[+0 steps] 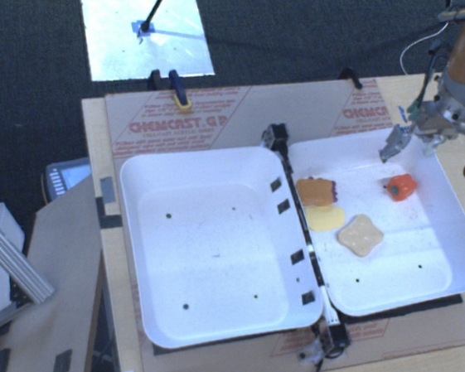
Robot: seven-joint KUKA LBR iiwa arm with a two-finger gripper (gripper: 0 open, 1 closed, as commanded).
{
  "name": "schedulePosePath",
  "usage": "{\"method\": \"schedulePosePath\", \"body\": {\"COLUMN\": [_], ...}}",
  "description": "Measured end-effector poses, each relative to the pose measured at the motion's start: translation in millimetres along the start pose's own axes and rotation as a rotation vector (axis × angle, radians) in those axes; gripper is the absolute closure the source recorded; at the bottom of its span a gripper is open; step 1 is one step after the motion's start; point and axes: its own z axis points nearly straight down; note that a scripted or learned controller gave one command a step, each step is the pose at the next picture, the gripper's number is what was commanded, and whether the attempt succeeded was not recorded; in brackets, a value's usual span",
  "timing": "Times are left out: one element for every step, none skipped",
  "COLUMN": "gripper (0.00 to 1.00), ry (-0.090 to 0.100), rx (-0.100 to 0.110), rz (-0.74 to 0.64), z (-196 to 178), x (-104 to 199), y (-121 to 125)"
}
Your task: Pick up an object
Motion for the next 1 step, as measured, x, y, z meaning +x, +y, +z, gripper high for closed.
{"method": "schedulePosePath", "body": {"gripper": [0.00], "ry": [0.003], "rx": [-0.004], "rz": [-0.009], "z": [-19.6], "x": [84.6], "y": [31.6]}}
